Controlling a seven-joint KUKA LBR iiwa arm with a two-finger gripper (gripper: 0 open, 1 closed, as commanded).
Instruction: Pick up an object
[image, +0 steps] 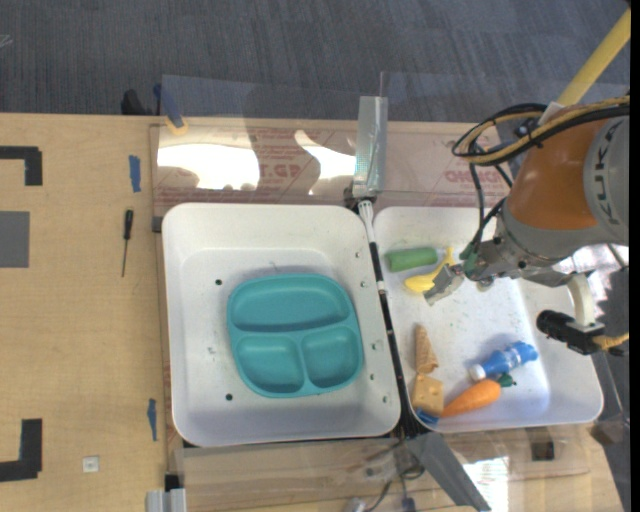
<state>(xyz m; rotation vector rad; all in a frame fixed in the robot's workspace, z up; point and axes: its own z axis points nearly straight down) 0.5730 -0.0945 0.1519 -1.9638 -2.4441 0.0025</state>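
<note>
Gripper (447, 280) sits on a yellow piece (418, 284) near the right bin's (560, 405) back-left corner. Can't tell its grip. Teal tray (293, 335) fills the left bin (190, 300).

Wooden bench (70, 330), dark grey carpet (300, 40)

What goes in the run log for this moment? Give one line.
gripper: right bin, at yellow object | grasp: unconfirmed | green object beside | teal tray: left bin
</note>
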